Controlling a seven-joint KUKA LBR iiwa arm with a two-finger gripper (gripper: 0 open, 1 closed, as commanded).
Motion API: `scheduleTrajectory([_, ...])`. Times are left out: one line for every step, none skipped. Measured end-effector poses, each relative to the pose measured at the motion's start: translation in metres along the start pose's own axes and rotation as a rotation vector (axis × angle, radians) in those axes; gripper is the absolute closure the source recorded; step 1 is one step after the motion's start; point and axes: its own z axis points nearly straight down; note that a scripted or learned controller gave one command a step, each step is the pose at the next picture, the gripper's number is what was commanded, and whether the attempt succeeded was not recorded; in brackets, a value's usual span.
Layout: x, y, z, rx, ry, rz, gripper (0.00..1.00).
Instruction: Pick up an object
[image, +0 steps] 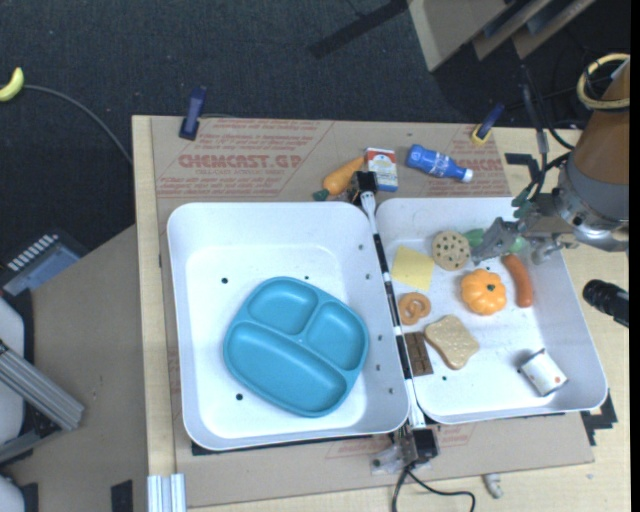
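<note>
Where the two white bins meet along a black centre seam, the count is taken from that seam outward. The left bin (190, 300) holds one item: a blue three-compartment plate (295, 345), lying flat near its middle. The right bin (590, 350) holds seven items: one yellow cheese slice (412, 268) just beside the seam, one small pretzel-like ring (413, 305) below it, one slice of toast (452, 341) further from the seam, one round speckled cookie (450, 249), one orange pumpkin (484, 293), one reddish sausage (520, 279), and one white cylinder (543, 373) at the corner farthest from the seam. Off the bins, beyond the top end of the seam, lie one carrot (343, 175), one small red-and-white carton (381, 168), and one blue bottle (438, 163).

The arm enters over the right bin's far side, wrist lowered, with the gripper (500, 238) above the bin's upper part, between the cookie and the sausage and just above the pumpkin. Whether its fingers are spread or closed cannot be told; nothing is seen between them.
</note>
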Motion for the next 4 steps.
scheduleTrajectory([-0.017, 0.015, 0.129, -0.013, -0.007, 0.001, 0.0])
scheduleTrajectory([-0.018, 0.016, 0.118, -0.018, -0.009, 0.002, 1.0])
scheduleTrajectory([-0.018, 0.016, 0.119, -0.018, -0.009, 0.002, 0.0])
scheduleTrajectory([-0.008, 0.002, 0.156, 0.003, 0.001, 0.001, 0.0])
